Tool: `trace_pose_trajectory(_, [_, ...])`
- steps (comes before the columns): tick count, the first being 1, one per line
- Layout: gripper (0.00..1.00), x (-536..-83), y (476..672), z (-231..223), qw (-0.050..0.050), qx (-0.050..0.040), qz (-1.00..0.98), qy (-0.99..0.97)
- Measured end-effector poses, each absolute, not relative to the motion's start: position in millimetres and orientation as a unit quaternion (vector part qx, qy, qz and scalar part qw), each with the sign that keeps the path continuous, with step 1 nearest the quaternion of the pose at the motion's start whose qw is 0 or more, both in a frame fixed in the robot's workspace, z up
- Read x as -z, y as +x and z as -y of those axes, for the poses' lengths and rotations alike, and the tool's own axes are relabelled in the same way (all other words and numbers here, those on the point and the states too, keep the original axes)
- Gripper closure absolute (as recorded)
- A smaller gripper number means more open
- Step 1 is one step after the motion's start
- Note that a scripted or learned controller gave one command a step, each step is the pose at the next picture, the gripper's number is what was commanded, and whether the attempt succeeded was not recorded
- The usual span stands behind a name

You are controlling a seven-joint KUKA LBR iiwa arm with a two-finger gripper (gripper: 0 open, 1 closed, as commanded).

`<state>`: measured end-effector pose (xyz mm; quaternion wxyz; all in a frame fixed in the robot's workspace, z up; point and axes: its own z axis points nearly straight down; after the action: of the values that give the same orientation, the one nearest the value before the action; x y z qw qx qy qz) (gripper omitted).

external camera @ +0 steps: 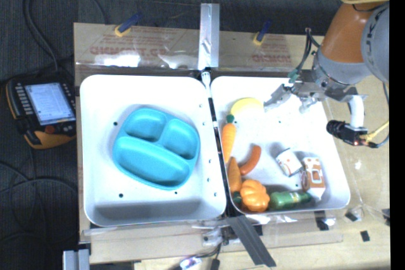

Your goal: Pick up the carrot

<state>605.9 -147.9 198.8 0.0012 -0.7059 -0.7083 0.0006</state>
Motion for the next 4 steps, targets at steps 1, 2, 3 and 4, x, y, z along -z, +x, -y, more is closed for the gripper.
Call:
trace_pose_trajectory(1, [0.00, -221, 594.0, 86, 0.001, -0.0013, 0.594, -0.805])
trace_pose_trajectory(2, [0.00, -182, 482.3, 75, 0.002, -0.0027, 0.523, -0.852])
trace_pose_trajectory(3, [1.00, -190, 482.2, 74, 0.004, -0.0040, 0.524, -0.852])
trace_pose_trajectory(4, [1.00, -247, 486.8, 40, -0.001, -0.0024, 0.367, -0.930])
